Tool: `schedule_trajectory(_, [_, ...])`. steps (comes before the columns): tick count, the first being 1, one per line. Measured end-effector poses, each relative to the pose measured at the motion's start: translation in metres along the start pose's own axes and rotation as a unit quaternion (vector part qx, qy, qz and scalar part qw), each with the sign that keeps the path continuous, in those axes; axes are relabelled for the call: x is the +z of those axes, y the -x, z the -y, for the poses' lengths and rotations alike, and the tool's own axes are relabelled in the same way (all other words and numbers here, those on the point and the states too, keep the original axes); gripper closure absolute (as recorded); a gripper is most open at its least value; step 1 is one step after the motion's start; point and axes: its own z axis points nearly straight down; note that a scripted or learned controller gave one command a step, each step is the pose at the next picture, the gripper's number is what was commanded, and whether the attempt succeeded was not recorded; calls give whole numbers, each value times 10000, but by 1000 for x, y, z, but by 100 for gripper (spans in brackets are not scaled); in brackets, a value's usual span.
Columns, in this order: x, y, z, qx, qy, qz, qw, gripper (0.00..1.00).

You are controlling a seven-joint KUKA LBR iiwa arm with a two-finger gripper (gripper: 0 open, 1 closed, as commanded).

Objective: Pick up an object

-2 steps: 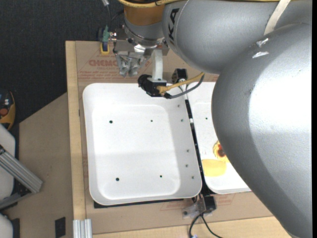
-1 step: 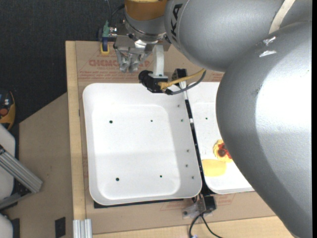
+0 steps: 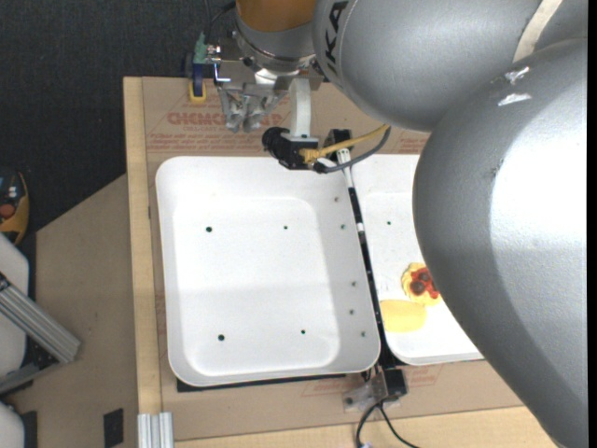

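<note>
Brown board covers the bench (image 3: 140, 250), and over its strip at twelve o'clock, beyond the far rims of the bins, hangs the gripper (image 3: 244, 118). Its two grey fingers (image 3: 233, 115) point down and sit drawn close together, with nothing seen between them and nothing touching them; the board lies below their tips. Above them the wrist carries the orange band, and the thick grey arm (image 3: 420, 45) sweeps back toward three o'clock, covering much of that side.

Just toward six o'clock from the gripper lies the left bin (image 3: 177, 185), one of two white bins set side by side; four small dark dots mark its floor. The right bin (image 3: 392, 250), at four o'clock and partly under the arm, holds two things: one yellow piece (image 3: 403, 315) near its front edge, and one small red piece (image 3: 422, 283) touching it on the twelve o'clock side. Both lie well apart from the fingers
</note>
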Motion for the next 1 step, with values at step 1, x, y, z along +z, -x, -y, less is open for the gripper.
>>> schedule_trajectory(1, [-11,-1,0,-4,16,-2,10000,100])
